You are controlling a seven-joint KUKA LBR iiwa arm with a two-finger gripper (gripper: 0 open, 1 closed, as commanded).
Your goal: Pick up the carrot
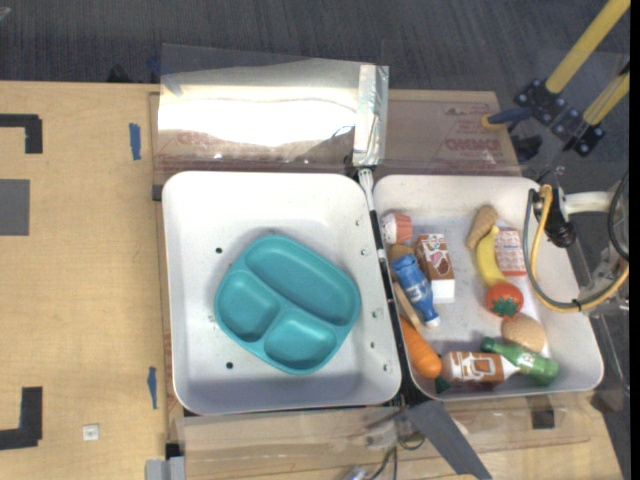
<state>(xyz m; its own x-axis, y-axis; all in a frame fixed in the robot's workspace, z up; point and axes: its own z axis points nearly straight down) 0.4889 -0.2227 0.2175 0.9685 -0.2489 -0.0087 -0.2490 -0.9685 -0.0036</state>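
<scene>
On my left I see a teal divided plate (288,302) lying in the left bin (190,268). In the right bin (585,363), the carrot (420,352) lies at the near left corner, just beside a blue tube (415,291) and a brown-labelled bottle (476,367). Further right sit a banana (486,260) and a tomato (504,298); I cannot tell the pincer's state.

A tray (288,303) lies in the left bin (190,208); the carrot (421,352) lies at the right bin's (580,353) front-left corner.
</scene>
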